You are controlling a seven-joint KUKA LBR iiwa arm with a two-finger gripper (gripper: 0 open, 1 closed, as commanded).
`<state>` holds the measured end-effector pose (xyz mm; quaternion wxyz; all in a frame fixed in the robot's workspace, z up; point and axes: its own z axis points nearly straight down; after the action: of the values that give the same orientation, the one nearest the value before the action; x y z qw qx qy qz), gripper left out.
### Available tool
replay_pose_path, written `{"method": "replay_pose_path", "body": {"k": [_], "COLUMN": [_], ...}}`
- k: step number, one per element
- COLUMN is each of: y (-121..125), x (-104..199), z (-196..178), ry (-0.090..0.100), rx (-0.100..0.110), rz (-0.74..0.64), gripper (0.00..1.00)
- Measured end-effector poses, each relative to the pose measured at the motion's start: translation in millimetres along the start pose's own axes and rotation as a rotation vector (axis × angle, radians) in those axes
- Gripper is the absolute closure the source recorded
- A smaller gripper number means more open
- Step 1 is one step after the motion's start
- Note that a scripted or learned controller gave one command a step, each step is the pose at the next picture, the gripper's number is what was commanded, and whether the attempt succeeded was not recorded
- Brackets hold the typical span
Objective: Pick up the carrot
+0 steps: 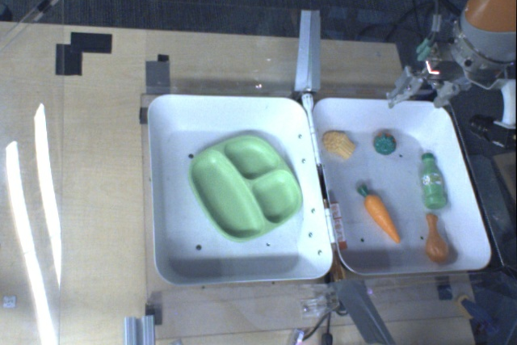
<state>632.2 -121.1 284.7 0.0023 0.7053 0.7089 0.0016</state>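
Note:
The orange carrot with a green top lies in the right bin, near the bin's middle, with its tip pointing toward the front right. My gripper hangs over the bin's far edge, well behind the carrot and apart from it. It is open, its two fingers spread wide and nothing between them.
In the right bin there are also a yellow corn-like piece, a teal ball, a green bottle and a brown pear-shaped item. The left bin holds a green divided plate. A metal rail divides the bins.

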Motion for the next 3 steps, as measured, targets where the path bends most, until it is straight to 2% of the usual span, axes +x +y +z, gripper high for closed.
{"method": "replay_pose_path", "body": {"k": [1, 2, 3], "y": [-61, -133, -129], "x": [-5, -6, -6], "z": [102, 195, 182], "ry": [0.001, 0.000, -0.002], "rx": [0.002, -0.006, -0.015], "rz": [0.140, -0.167, -0.168], "gripper": [0.00, 0.00, 1.00]}}
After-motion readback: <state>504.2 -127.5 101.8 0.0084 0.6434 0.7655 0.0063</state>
